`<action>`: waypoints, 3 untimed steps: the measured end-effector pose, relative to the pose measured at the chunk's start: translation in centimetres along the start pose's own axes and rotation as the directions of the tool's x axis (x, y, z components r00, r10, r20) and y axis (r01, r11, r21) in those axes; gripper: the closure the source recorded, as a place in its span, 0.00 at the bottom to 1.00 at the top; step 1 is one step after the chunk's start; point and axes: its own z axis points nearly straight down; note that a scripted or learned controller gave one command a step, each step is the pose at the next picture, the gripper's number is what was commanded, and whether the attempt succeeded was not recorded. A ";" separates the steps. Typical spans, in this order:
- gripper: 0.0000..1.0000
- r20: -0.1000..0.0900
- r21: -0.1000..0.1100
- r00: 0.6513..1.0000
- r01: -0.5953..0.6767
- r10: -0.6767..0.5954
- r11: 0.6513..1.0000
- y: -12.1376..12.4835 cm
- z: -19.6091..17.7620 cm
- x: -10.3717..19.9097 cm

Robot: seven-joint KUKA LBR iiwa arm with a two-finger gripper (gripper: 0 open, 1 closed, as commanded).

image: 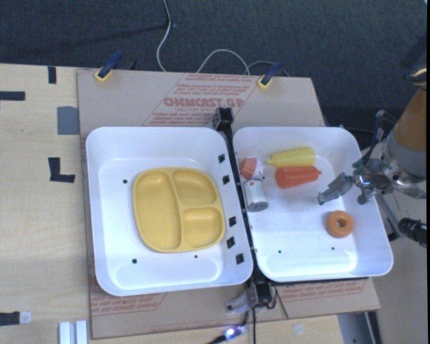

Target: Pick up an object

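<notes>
The right bin [308, 264] holds a yellow oblong piece [292, 155], a red-orange piece [297, 177] just below it, a small red and white object [251, 168], a silver can [256, 196] and an orange ring [340, 223]. My gripper [348, 192] hovers over the right side of this bin, just above the orange ring and right of the red-orange piece. Its fingers [333, 190] stand open with nothing between them.
The left bin [107, 163] holds a yellow divided plate [179, 208]. Black clips run along the seam [233, 192] between the two bins. A brown board [201, 99] lies under both bins, with a white cable [222, 56] behind it.
</notes>
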 end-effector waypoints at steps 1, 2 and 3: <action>0.00 0.003 -0.012 1.000 0.004 -0.004 1.000 0.3 -0.7 0.0; 0.00 0.001 -0.007 1.000 0.004 -0.004 1.000 -0.1 5.7 0.5; 0.00 0.006 -0.015 1.000 0.005 -0.004 1.000 0.8 10.0 0.6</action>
